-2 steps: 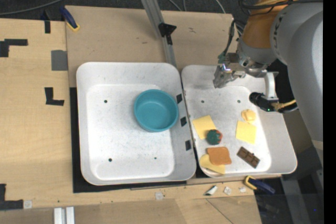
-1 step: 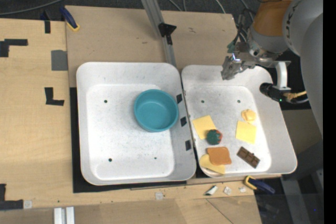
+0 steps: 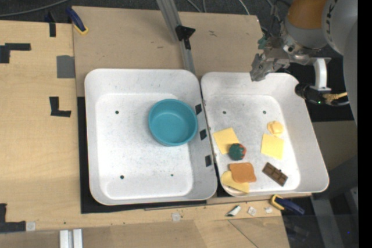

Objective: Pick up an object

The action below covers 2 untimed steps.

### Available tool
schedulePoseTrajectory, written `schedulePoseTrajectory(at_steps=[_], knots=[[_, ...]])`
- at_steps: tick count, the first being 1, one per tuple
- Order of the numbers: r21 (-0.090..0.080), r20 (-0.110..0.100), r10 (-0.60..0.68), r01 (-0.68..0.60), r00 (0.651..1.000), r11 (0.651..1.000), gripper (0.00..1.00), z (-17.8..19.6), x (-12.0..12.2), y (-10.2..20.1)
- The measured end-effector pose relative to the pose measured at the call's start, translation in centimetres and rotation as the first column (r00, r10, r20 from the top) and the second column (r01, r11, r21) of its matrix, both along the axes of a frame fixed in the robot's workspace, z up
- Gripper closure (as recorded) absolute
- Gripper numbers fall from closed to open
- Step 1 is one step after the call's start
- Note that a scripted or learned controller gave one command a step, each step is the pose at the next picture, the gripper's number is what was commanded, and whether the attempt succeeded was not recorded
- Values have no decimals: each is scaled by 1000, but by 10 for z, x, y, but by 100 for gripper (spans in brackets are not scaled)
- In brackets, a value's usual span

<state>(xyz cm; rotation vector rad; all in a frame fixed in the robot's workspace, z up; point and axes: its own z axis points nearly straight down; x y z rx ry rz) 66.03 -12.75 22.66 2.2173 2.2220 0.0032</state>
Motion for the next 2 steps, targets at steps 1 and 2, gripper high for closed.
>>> schedulePoseTrajectory(at_steps=[1, 2], knots=[[1, -6, 1, -1, 1000, 1000, 100, -4, -29, 37], [3, -6, 4, -4, 1000, 1000, 100, 6, -58, 88]])
